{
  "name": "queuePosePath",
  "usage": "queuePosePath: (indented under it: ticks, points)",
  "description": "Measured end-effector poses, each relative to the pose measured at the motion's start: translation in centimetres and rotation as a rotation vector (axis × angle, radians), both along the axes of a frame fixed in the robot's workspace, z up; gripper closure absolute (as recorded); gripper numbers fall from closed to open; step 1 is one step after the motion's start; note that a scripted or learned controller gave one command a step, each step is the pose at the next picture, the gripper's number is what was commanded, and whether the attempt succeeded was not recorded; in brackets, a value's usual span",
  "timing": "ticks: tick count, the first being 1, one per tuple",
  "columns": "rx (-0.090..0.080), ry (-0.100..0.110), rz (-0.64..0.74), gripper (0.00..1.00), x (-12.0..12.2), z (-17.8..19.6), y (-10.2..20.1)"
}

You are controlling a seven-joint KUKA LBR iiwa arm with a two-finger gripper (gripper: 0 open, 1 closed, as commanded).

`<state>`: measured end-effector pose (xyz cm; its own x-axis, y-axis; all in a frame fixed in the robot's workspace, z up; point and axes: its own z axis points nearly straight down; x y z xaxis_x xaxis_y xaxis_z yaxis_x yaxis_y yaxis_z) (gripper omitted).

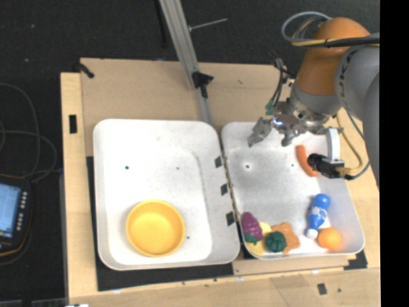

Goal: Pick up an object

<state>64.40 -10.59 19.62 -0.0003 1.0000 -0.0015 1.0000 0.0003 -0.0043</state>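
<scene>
1. My claw hung open over the far edge of the right bin, fingers spread, nothing between them.
2. Yellow bowl sat alone in the left bin, near corner.
3. Right bin's near edge held a purple piece, green piece, orange ball and blue-white bottle.

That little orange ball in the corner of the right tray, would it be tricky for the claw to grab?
Probably. The orange ball looks round and smooth, so it may roll or slip from the fingers. It sits against the right bin corner beside the blue-and-white toy, leaving little room.
</scene>
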Motion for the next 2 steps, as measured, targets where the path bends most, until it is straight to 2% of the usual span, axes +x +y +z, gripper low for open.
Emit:
queuePosePath:
  ticks: [1, 2]
  points:
    - [-0.001, 0.000, -0.002, 0.00, 0.1, -6.2, -0.7]
    - [0.000, -0.008, -0.004, 1.00, 0.3, -4.6, -0.8]
